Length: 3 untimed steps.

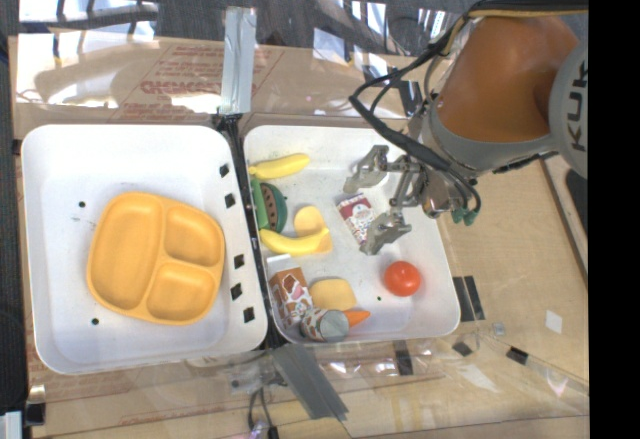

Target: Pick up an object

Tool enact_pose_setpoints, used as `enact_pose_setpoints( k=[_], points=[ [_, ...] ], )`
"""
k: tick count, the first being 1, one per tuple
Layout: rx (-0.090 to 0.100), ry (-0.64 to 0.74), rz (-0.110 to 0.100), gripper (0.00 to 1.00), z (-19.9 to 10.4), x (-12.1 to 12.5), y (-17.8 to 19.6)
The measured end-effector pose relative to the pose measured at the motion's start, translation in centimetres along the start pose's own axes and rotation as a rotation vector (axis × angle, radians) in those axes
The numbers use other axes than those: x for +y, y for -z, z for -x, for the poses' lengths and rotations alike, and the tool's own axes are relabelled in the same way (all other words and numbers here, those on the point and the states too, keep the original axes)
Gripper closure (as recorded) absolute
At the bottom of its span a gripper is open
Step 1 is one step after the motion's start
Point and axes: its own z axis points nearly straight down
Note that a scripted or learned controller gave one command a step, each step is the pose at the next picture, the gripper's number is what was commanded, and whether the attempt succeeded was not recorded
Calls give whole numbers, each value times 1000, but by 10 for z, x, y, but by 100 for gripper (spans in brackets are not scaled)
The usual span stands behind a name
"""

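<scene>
My gripper (373, 199) hangs over the right bin (432, 257), its two metal fingers spread wide, one finger (366, 167) toward the back and one (384, 231) toward the front. A small red-and-white packet (355, 217) lies in the bin just left of the gap between them, not held. A red tomato (403, 278) sits in front of the nearer finger. Two yellow bananas (281, 166) (296, 243), a yellow piece (309, 220), a green-and-red item (268, 208), a brown snack packet (290, 293), a yellow block (333, 293) and a carrot with a grey can (335, 325) lie to the left.
The left bin (50, 167) holds a yellow divided tray (155, 255). The arm's orange band (505, 77) looms over the right bin's back right corner, with black cables trailing beside it. Cardboard and tape lie behind the bins.
</scene>
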Motion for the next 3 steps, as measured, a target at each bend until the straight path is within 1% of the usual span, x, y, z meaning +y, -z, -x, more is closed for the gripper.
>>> enact_pose_setpoints(
  k=[1, 2, 3],
  points=[
    [10, -74, 4, 0, 42, -47, -90],
    [6, 54, 4, 0, 83, -73, -174],
    [1, 81, 4, 0, 73, -23, -184]
  ],
)
